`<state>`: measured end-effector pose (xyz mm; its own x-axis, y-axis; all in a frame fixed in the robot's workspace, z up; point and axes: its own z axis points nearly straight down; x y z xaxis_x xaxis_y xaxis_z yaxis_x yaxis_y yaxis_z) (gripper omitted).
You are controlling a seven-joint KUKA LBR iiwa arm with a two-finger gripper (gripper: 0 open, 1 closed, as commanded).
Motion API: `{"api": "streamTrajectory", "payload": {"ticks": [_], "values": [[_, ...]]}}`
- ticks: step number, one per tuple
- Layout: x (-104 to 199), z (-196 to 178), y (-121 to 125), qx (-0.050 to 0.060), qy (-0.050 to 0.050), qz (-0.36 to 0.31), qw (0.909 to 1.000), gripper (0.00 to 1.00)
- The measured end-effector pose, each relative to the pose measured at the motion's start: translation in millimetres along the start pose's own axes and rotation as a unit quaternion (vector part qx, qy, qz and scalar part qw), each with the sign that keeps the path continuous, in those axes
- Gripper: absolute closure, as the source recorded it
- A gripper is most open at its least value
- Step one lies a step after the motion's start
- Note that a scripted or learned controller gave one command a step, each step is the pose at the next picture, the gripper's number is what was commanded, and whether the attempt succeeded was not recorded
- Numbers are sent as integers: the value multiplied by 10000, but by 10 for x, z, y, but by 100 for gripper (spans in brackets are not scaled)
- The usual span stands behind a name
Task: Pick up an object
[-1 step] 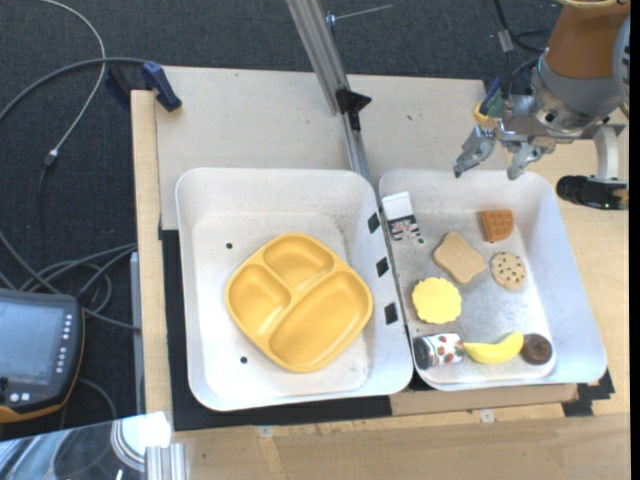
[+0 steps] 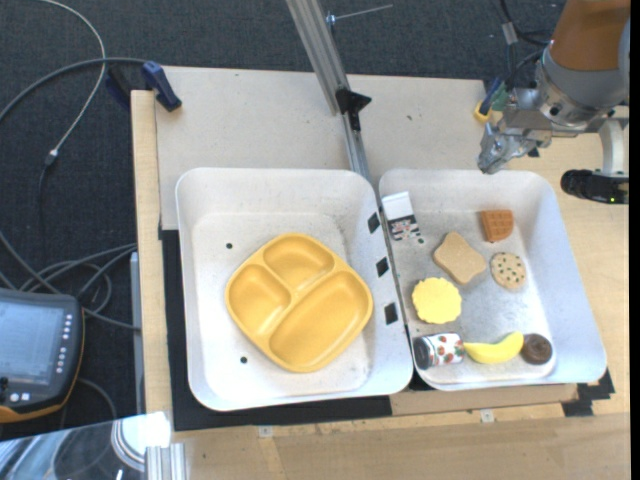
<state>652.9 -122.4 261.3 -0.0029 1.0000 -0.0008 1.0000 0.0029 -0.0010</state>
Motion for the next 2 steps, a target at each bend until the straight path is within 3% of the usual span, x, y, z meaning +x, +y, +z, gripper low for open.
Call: {"api": "streamTrajectory", "payload": {"ticks": [1, 2], "values": [[229, 869, -705, 66, 22, 23, 10000, 100], [227, 707, -655, -13, 13, 15, 10000, 100]]}}
